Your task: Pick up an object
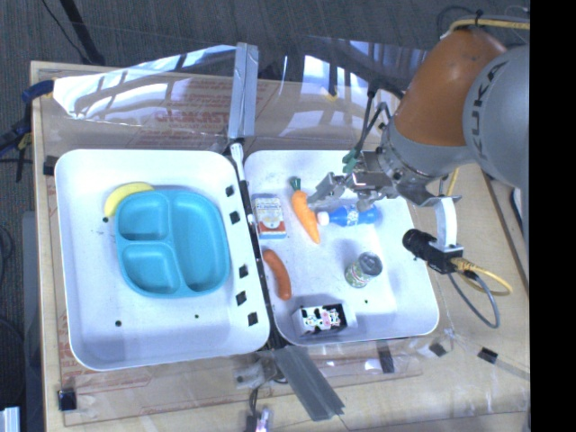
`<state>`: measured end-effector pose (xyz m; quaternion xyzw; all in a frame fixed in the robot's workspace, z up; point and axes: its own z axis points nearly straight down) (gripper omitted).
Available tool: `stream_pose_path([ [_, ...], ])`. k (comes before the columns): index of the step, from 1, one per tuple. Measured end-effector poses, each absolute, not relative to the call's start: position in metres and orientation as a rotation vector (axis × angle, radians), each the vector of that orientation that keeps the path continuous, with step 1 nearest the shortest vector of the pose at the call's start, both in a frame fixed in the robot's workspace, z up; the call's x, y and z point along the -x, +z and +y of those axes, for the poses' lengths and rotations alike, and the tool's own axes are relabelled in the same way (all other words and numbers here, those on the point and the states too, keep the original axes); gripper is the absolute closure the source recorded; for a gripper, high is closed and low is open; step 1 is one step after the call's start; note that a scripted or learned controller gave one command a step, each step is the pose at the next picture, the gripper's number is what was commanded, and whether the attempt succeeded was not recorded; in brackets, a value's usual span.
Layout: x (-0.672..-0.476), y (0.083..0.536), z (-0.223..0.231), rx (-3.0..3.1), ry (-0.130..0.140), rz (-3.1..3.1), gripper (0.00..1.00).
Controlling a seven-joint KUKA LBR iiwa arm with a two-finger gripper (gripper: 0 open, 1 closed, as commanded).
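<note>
The arm point(459, 88) reached in from three o'clock and hung low over the right bin point(405, 304), its orange band high at about one o'clock of the picture and the wrist angled down toward the bin's middle. The gripper point(346, 189) sat right at the carrot point(307, 216) and the blue bottle point(353, 214), the metal of it crowding over both. By my reading this was the approach-and-grasp step: low enough to take something, nothing lifted clear yet. Whether the jaws stood apart or together I could not tell; the fingers were lost in the clutter of the wrist hardware, and no object showed plainly between them. The likely target lay just under the tool, at ten o'clock of the right bin's centre: the carrot on a slant, the bottle touching or just beside it at its three o'clock. The next move would call for settling on one of the two, closing squarely across it, and lifting straight so the neighbour was not dragged along. Elsewhere in that bin lay a small carton point(270, 216) at nine o'clock, a sausage point(278, 274) at seven, a can point(363, 269) at five and a dark box point(321, 317) at six. The left bin point(81, 331) held a blue tray point(173, 243) with a banana point(126, 193) at its eleven o'clock.
</note>
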<state>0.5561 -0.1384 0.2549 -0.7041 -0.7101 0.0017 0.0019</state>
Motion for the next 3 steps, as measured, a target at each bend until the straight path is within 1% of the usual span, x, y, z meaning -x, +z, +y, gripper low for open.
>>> stream_pose_path([
  [1, -0.602, 0.145, -0.169, 2.461, 0.006, -1.945, 0.00],
  [2, -0.634, 0.098, -0.147, 2.411, -0.008, -2.023, 0.00],
  [3, -0.635, 0.109, -0.144, 2.404, -0.013, -2.030, 1.00],
])
